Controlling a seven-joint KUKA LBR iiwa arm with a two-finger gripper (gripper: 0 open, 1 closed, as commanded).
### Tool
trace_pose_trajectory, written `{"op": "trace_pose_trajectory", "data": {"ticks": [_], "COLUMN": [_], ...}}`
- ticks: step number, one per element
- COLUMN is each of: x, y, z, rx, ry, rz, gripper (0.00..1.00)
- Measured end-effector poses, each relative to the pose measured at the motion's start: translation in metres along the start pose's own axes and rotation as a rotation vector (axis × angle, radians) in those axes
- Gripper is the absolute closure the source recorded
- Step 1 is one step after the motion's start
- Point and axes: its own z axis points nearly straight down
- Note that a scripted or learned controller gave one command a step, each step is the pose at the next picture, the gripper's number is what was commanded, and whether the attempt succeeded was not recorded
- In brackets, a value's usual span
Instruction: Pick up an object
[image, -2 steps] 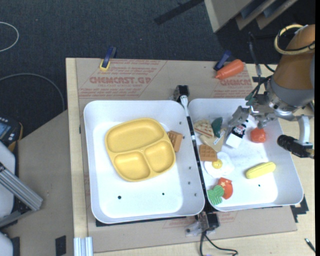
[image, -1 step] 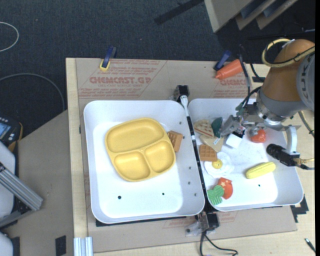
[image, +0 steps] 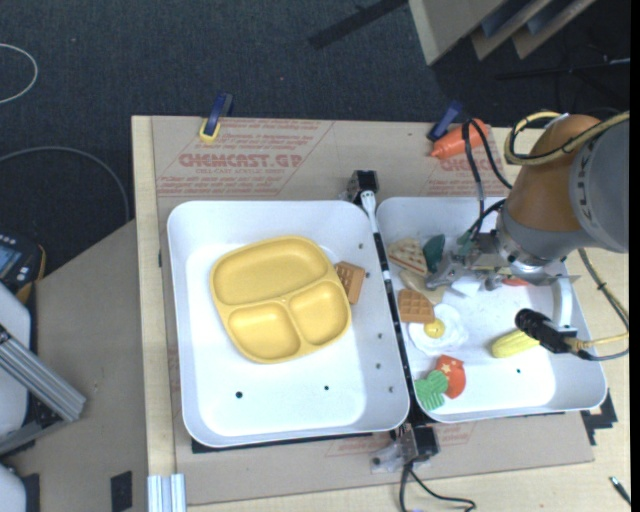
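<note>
My gripper (image: 452, 270) hangs low over the left half of the right bin (image: 575, 385), reaching in from the right. Just left of it lie a dark green piece (image: 433, 248) and a tan flat piece (image: 406, 256). Below the gripper sit a small brown waffle (image: 413, 304) and a fried egg (image: 437, 328). A yellow corn cob (image: 512, 344) rests further right, and a red and green toy (image: 440, 380) lies at the bin's front left. Nothing is visibly held.
The left bin (image: 200, 380) holds a yellow divided plate (image: 278, 297) with a brown cracker (image: 350, 281) at its right edge. Black cables (image: 545, 330) trail over the right bin. An orange clamp (image: 450, 143) and a blue-yellow clamp (image: 212, 120) sit on the bench's back edge.
</note>
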Motion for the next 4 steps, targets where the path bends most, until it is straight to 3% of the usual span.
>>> {"op": "trace_pose_trajectory", "data": {"ticks": [1, 2, 4], "x": [0.0, 0.0, 0.008], "y": [0.002, 0.004, 0.006], "z": [0.002, -0.011, -0.127], "rx": [-0.004, -0.013, -0.01], "ry": [0.001, -0.003, -0.004], "rz": [-0.003, -0.002, -0.004], "gripper": [0.0, 1.0, 1.0]}}
